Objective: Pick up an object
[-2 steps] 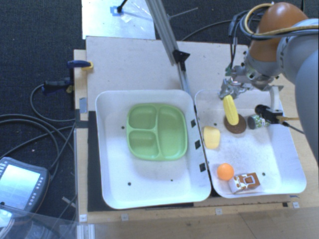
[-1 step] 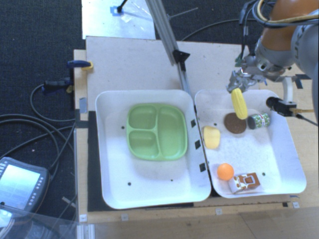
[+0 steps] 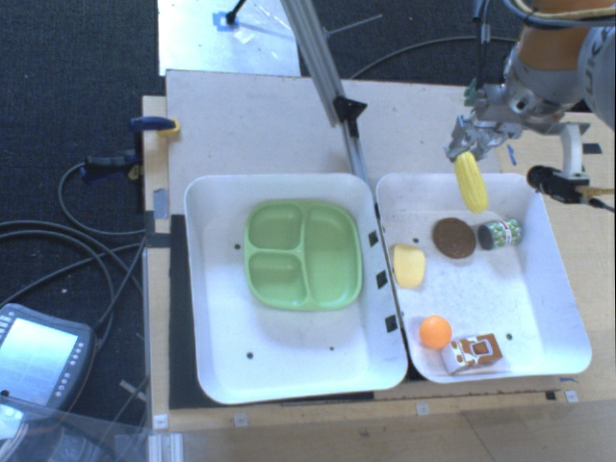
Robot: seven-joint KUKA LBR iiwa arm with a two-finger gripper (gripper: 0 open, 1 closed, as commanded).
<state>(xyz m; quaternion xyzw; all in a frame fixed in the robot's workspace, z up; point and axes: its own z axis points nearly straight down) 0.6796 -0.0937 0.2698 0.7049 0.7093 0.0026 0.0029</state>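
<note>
The claw point(image 3: 472, 150) hangs above the far edge of the right bin point(image 3: 563, 287), clenched on the top end of a yellow corn cob point(image 3: 471, 182) that dangles below it, lifted clear of the bin floor (its lower end points toward the near side). Beneath it in that bin lie a brown disc point(image 3: 453, 238) and, just beside it, a small dark can point(image 3: 500, 234) on its side. A pale yellow block point(image 3: 409, 266) sits by the left wall; an orange ball point(image 3: 435, 332) and a brown-and-white box point(image 3: 474, 353) rest near the front. The left bin point(image 3: 207, 287) holds a green tray point(image 3: 302, 255) with compartments.
</note>
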